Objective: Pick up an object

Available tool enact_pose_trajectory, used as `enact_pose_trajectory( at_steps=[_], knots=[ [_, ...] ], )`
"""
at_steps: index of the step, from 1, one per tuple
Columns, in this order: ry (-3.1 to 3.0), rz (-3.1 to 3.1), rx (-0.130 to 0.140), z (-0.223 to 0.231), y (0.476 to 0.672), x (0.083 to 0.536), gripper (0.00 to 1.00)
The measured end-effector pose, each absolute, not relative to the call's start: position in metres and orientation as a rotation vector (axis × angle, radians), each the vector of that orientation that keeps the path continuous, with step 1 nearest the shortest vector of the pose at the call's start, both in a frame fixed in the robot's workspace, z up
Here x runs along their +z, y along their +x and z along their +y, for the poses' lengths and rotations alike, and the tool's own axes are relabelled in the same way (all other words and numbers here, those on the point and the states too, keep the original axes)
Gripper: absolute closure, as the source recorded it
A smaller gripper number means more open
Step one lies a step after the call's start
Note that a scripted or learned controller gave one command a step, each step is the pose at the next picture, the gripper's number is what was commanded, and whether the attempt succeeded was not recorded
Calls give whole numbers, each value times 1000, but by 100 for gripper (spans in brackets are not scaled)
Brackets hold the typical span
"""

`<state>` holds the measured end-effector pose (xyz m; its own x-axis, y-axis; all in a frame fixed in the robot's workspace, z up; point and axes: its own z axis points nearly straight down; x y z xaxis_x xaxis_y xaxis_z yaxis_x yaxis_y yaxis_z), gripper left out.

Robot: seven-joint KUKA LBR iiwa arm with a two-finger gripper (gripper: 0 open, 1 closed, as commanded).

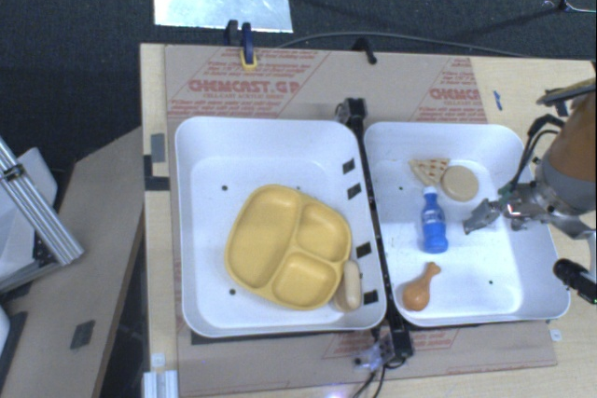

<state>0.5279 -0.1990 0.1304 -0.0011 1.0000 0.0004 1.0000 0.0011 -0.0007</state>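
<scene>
Arm (571, 158) at right, gripper (485, 217) low, pointing left.

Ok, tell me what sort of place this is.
Likely a robotics lab test bench: two white bins on a protective-film-covered board, toy food such as a chicken drumstick, and a grey robot arm.

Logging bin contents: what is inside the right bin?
The right bin holds a blue bottle, a waffle-like wedge, a round tan piece and an orange drumstick toy. The arm covers its right edge.

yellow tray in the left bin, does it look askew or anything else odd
Yes. The yellow divided tray lies rotated, its edges at a slant to the left bin walls. A beige bread roll is against its lower right corner.
</scene>
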Motion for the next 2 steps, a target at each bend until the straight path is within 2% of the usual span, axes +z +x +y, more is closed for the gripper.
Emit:
enact_pose_trajectory(
  at_steps=[1, 2],
  knots=[
    [-2219, -2222, 1, -199, 528, 82, 0],
    [-2222, -2226, -2, -199, 529, 95, 100]
  ],
)
